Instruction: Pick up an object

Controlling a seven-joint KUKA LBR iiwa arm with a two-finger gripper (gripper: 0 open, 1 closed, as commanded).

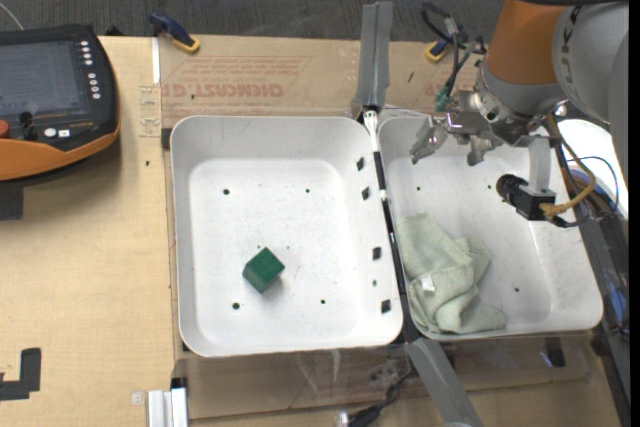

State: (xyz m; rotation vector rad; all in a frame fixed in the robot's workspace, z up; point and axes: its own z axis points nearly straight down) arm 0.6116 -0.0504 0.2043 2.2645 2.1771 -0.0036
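Two shallow white bins sit side by side on the worktop (80, 315), and the nearest things lie toward their front edges. In the right bin (560, 285), a crumpled pale green cloth (445, 280) rests against the near left corner, its folds bunched up against the divider between the bins. In the left bin (290, 155), a small dark green block (264, 270) lies on the floor a little left of the middle and toward the front, well apart from every wall and with nothing touching it. Farther back, over the far left part of the right bin, the tool (453, 145) hangs just above the bin floor at the end of the grey arm (600, 35), whose orange band (530, 20) shows above the wrist. Its two fingers are spread apart, with bare white bin floor showing between them, so it has hold of nothing. It is well apart from the cloth and farther still from the block, with the divider lying between them. A black cable fitting (520, 195) hangs beside the wrist over the right bin. Beyond the bins, a flat sheet of cardboard (250, 80) with reversed red lettering lies on the worktop, held by a blue and yellow clamp (175, 32) at its far left corner. At the far left, a black and orange control pendant (50, 100) rests on the worktop.
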